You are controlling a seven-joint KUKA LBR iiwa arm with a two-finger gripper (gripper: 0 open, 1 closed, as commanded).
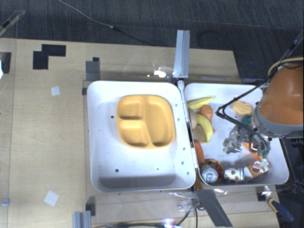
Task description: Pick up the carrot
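my claw [233, 145]: over right bin [278, 175], grip state unclear | carrot [198, 152]: at bin's left wall

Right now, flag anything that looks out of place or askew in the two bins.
A metal drinks can lies tipped on its side along the right white bin's front wall, beside a crumpled snack packet. The yellow compartment tray sits slightly rotated in the left white bin.

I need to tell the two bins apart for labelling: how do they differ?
The left bin holds one yellow divided tray; the right bin holds a jumble of bananas, cans and other items. The gripper is over the right bin, not the left. Both are shallow and white.
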